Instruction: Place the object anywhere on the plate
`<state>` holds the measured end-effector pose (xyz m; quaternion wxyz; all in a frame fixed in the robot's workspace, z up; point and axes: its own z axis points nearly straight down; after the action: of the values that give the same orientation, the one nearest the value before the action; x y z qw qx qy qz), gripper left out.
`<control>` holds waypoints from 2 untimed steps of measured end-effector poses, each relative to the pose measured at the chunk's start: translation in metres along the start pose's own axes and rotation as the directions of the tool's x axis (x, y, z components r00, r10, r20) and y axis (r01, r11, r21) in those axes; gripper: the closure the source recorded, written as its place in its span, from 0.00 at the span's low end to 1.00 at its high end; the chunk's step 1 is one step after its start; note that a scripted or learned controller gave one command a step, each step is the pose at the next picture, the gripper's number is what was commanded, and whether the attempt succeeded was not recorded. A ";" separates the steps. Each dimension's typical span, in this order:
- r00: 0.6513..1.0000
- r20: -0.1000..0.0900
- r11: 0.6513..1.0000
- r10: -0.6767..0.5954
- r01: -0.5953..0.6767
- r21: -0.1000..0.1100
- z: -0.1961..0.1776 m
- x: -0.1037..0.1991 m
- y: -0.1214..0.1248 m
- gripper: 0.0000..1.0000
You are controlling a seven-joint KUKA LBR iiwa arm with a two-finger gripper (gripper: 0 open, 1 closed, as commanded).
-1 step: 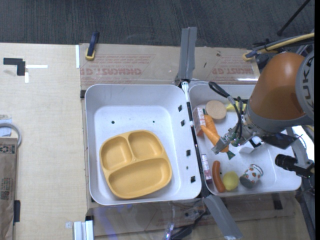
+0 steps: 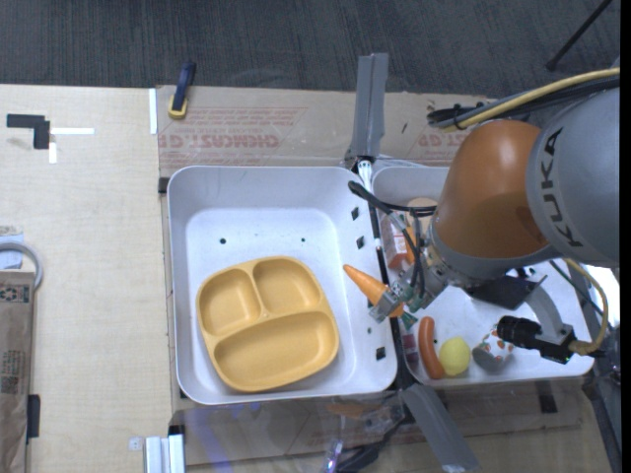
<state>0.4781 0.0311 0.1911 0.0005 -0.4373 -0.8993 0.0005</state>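
While the gripper point(image 2: 391, 302) pinches the carrot point(image 2: 366, 283) at center-right, short of the plate point(image 2: 266, 323), a loose hold could drop it early.

My arm point(image 2: 582, 180) is smooth grey metal with black KUKA lettering running down its side. Above my fingers sits a broad, glossy orange band point(image 2: 493, 190), rounded like a dome. A yellow cable point(image 2: 552, 92) and a black one beside it run along the far side of that band. Just above my fingers, thin wires, some of them red, cluster around dark fittings. My gripper point(image 2: 391, 302) is small, metallic and grey, with angular edges.
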 end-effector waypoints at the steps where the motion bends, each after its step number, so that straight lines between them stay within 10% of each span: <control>1: 0.999 0.000 0.999 -0.038 0.038 0.001 0.000 0.008 0.006 1.00; 2: 0.999 0.000 0.999 -0.038 0.038 0.001 0.000 0.008 0.006 0.00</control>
<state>0.4778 0.0404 0.1910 0.0005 -0.4202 -0.9074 0.0008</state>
